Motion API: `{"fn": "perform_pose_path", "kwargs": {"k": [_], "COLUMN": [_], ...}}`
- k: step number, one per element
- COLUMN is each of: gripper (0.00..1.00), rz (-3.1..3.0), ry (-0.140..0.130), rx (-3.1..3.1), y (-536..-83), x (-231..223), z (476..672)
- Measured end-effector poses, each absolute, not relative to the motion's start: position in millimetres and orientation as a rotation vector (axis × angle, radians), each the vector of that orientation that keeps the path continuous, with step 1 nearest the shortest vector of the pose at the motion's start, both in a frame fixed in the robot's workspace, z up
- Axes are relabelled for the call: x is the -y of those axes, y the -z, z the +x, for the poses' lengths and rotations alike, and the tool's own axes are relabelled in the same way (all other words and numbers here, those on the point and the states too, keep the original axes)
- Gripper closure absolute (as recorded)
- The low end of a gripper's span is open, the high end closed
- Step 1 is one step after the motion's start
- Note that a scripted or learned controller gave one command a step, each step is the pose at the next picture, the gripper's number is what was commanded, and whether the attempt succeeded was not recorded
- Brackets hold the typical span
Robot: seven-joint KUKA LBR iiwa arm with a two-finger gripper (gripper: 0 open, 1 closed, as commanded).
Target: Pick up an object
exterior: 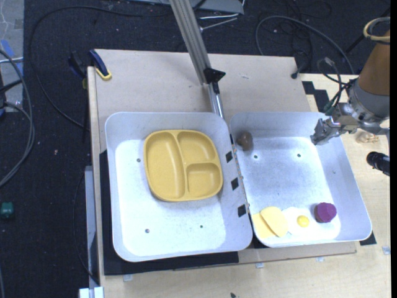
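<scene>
In the right bin (291, 172) lie a brown round object (245, 140) at the far left corner, a pale yellow flat piece (273, 221) and a small yellow round piece (302, 221) near the front, and a purple object (325, 212) at the front right. My gripper (324, 132) hovers over the bin's far right edge, away from all of them, with nothing seen between its fingers.
The left bin (124, 228) holds a yellow divided plate (183, 165). A metal pole (192, 33) slants down to the seam between the bins. Cables lie on the dark floor around the bench.
</scene>
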State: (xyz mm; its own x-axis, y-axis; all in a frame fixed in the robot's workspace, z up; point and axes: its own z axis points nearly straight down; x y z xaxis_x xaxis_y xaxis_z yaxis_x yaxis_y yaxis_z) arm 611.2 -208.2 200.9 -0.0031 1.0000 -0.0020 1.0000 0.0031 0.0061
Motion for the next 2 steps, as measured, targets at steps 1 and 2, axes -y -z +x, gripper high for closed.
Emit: {"fn": "perform_pose_path", "kwargs": {"k": [1,2], "gripper": [1.00,1.00], "rz": [2.213,2.213], "ry": [-0.004,-0.002], "rx": [-2.221,-2.230], "y": [-242.7,-248.2], "x": [208.4,158.5], "z": [612.6,610.3]}}
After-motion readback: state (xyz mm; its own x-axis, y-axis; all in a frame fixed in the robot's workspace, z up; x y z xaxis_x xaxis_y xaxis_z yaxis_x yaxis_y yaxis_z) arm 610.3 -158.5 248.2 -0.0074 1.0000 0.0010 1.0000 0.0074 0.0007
